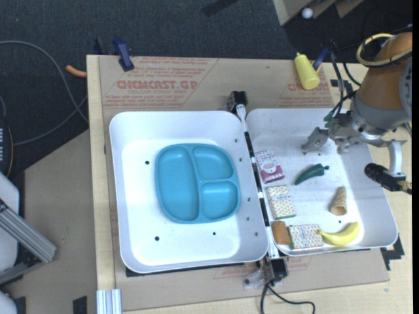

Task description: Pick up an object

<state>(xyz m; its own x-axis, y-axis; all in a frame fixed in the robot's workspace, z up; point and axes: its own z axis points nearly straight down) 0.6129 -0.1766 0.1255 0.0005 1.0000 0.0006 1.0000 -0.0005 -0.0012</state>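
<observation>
- The gripper [325, 138] hangs over the far part of the right bin [386, 209]; whether it is open or closed I cannot tell.
- Nothing looks lifted: the green pepper [310, 173], the banana [340, 235] and the cone [338, 201] all lie in this bin.
- The whole pick is left, I think.

Dark blue-grey carpet floor [163, 18] around a pale wooden bench [196, 84], with loose cables [39, 57].

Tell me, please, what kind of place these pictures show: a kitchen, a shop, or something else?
Most likely a robotics lab or test bench, not a kitchen. A robot arm reaches over two white bins, toy food such as a banana lies in the right one, and cables run across the dark floor.
</observation>
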